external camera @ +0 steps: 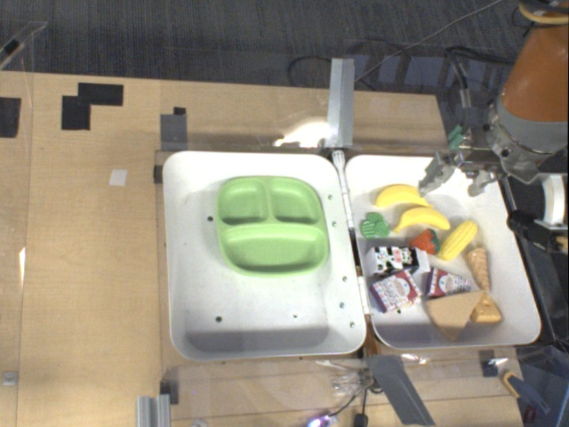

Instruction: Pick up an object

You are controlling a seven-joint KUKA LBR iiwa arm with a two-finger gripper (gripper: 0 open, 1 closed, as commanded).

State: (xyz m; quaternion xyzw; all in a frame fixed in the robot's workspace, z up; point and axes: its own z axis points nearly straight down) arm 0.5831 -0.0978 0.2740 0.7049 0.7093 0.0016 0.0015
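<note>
Here, toy food is lying heaped in the right bin (524, 323), with the gripper (456, 176) hanging open and empty above its far edge.

Two bananas (411, 208) are sitting just below the spread fingers (434, 174), with corn (458, 237), small cartons (394, 289) and a cheese wedge (485, 310) crowding nearer. A green divided plate (269, 223) is resting in the left bin (191, 323).

No legible text; only blurred print on the small cartons (404, 277) in the right bin (524, 323).
</note>
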